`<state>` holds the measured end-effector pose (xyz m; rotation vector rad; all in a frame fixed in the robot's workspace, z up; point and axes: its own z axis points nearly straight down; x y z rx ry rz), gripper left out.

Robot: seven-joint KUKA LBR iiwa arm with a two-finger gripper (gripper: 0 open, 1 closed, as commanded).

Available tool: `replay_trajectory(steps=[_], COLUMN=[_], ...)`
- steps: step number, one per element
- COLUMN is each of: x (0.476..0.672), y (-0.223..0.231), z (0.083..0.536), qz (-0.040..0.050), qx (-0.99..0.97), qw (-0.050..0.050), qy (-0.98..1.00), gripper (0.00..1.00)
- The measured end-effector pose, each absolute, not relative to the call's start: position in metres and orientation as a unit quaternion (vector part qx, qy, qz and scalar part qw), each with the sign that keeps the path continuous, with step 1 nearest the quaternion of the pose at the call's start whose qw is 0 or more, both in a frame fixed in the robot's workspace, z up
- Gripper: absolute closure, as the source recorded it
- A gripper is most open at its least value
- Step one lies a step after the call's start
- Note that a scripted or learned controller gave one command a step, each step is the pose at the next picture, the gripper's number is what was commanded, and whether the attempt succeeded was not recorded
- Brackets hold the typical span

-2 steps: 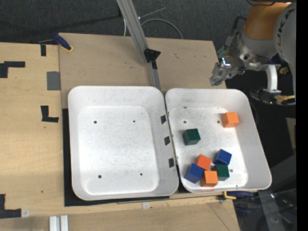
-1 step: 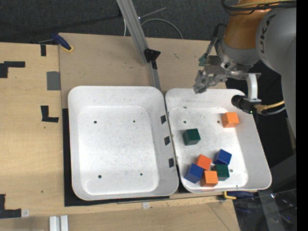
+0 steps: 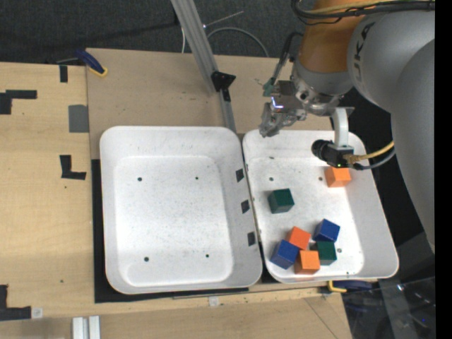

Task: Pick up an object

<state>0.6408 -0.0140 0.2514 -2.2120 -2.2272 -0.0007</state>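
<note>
A robotics lab: a plywood bench (image 3: 42, 189) marked with black tape (image 3: 67, 168), two white bins (image 3: 113, 147) at its right edge, an industrial arm (image 3: 395, 55) and loose cables (image 3: 236, 37).

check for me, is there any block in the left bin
No, all seven blocks, such as the lone green block and the orange block, lie in the right bin; the left bin shows bare white floor.

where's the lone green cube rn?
In the right bin, left of centre: the green cube sits by itself, above the cluster of cubes at the near end.
</note>
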Motion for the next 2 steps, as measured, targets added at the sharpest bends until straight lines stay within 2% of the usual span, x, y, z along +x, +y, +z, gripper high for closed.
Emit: replay_trajectory(steps=[2], x=[0.618], y=[0.091], z=[0.256], qz=[0.0003], qx=[-0.704], qw=[0.001], qy=[-0.710], gripper=[1.00])
